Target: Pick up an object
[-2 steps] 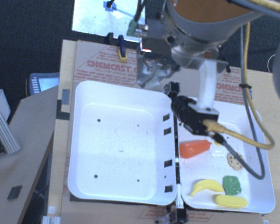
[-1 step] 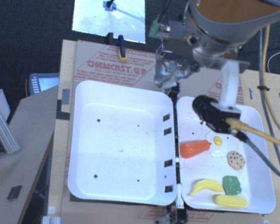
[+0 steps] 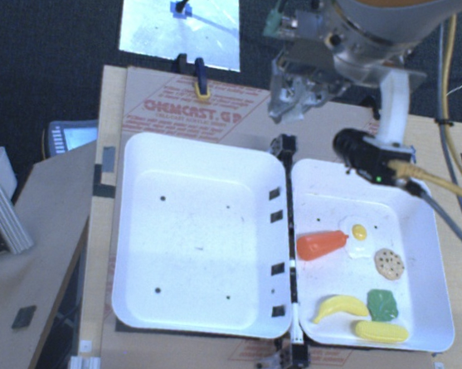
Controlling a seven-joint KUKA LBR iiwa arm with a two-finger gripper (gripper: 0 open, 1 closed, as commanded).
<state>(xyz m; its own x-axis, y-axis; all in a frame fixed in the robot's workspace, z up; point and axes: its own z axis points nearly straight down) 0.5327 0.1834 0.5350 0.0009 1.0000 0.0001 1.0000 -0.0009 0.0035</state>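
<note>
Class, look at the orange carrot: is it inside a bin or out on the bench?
Inside. The carrot lies on the floor of the right bin, near the divider between the bins, left of the fried egg.

The arm (image 3: 384,23) was cut off by the top edge. The gripper (image 3: 295,104) looked blurred. The surface (image 3: 93,288) ran past the bottom edge.

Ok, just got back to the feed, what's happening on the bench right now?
The grey arm's claw hangs above the far edge of the bench, behind the seam between the two bins, with nothing seen in it. All the toy food lies in the right-hand white bin: an orange carrot, a fried egg, a round cookie, a yellow banana, a green leafy piece and a yellow corn cob. No pick has been made.
</note>
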